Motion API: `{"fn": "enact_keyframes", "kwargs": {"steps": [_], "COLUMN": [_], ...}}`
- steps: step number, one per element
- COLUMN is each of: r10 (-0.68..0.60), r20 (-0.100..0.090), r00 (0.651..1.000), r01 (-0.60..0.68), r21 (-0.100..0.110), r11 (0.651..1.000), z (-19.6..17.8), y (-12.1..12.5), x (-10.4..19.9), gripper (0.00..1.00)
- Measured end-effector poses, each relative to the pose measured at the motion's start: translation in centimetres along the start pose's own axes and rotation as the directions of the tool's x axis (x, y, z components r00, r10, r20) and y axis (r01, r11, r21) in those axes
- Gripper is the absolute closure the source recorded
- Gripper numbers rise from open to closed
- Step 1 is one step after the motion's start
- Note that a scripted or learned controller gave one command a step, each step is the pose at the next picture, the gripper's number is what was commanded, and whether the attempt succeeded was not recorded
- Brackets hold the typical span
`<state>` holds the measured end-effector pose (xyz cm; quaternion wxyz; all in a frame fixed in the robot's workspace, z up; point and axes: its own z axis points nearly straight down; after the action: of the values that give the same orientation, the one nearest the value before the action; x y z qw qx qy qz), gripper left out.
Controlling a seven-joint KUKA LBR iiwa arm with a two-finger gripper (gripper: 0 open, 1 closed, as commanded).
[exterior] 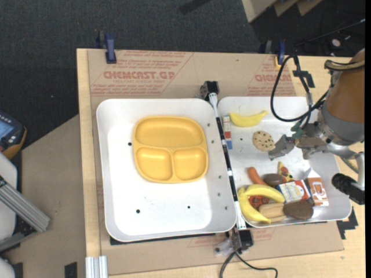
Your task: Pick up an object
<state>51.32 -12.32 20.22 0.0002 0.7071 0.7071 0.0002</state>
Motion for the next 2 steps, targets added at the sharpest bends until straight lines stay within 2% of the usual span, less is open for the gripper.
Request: {"fn": "enact_keyframes", "kwargs": {"steps": [1,2], "r10": [0.001,-0.011], "r20": [0.003,-0.002], "r00": [1.0,1.0], "r01": [-0.001,0.011], "r21": [0.0,0.011], "r11": [1.0,1.0], "z": [12.4,11.8], "y": [6.7,14.5], "x": [-3.7,1.5], "gripper": [0.0,0.0]}}
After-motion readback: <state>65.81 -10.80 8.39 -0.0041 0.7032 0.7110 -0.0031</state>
